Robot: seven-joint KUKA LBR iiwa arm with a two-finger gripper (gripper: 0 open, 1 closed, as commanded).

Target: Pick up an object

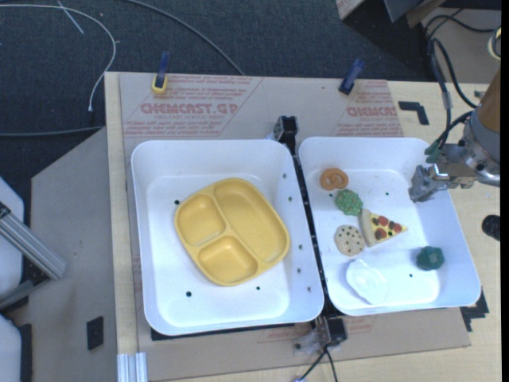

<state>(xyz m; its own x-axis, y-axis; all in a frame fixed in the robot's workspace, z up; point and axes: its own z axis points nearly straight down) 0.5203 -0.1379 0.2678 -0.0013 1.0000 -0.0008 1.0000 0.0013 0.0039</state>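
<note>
The white lump [367,281] lay lowest in the right bin [460,237], with cookie [348,239], pizza [382,228] and broccoli [348,201] bunched mid-bin for picking. The gripper [423,186] hovered at right, empty; its grip couldn't be told.

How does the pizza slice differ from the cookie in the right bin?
Shape: the pizza slice is a wedge, the cookie is round. Colour: the pizza slice is yellow with red toppings, the cookie is tan with dark specks. Position: the pizza slice lies nearer the gripper, the cookie nearer the left bin. Both lie flat, side by side, in the right bin.
</note>
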